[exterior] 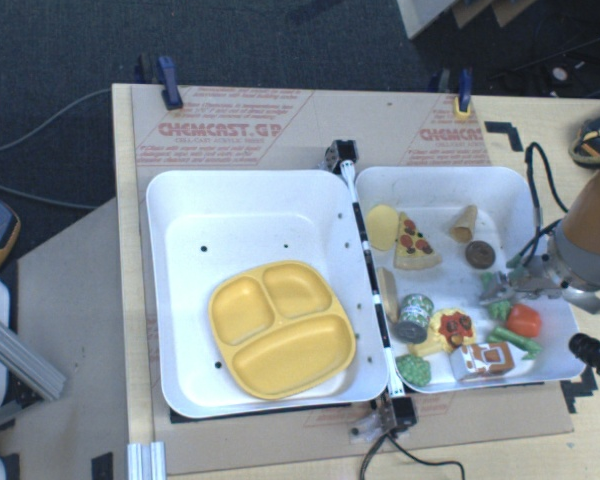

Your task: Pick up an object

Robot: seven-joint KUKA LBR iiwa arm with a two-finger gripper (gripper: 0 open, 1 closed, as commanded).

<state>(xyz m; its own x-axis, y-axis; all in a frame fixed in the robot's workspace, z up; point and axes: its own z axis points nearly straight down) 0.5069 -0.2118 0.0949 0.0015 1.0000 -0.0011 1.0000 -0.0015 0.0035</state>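
Observation:
The right bin [440, 180] holds several toy foods. Among them are a pizza slice [415, 243], a yellow piece [382, 226], a tan cone [464, 223], a brown disc [480, 255], a small can [415, 316], a red and yellow piece [453, 326], a green broccoli [414, 369] and a flat orange-and-white piece [486, 359]. My gripper [506, 286] hangs low at the bin's right side. It is just above a red tomato [523, 320] and green pieces [500, 310].
The left bin [180, 208] bears a yellow divided plate [280, 328]. The grey arm [588, 238] comes in over the right bin's right wall. Black cables [535, 168] run along that wall. Blue clamps [167, 80] sit at the board's far edge.

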